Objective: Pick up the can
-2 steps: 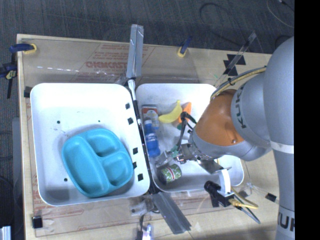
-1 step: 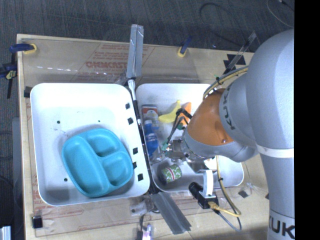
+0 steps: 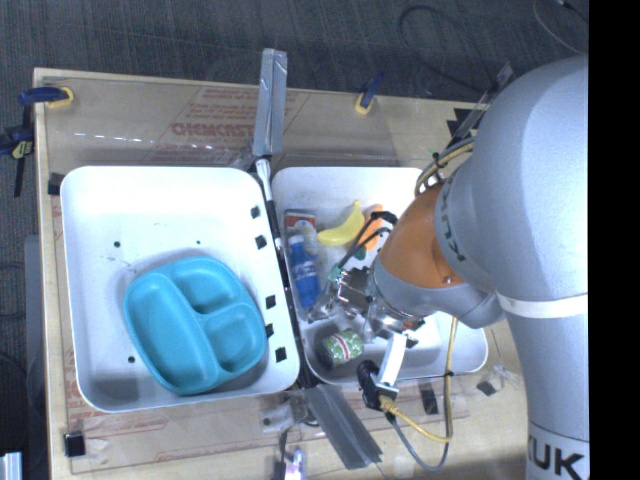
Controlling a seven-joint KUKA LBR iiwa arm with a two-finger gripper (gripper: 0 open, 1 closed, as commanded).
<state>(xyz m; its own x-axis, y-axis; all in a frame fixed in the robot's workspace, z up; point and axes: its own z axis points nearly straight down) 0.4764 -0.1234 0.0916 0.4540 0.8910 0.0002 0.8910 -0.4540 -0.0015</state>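
Note:
The can (image 3: 343, 346), small with a green and red label, lies on its side near the front wall of the right bin (image 3: 330, 180). My gripper (image 3: 350, 296) reaches down into this bin from the right, below the arm's orange band. It hangs just behind the can, between the can and a blue bottle. Nothing is visibly held in it. The arm's bulk hides the right half of the bin.
A blue bottle (image 3: 303, 273) lies along the right bin's left wall, with a yellow banana (image 3: 345, 228) and an orange item (image 3: 375, 226) behind it. The left bin (image 3: 110, 193) holds a blue divided plate (image 3: 195, 323). A yellow cable (image 3: 425, 433) loops off the front.

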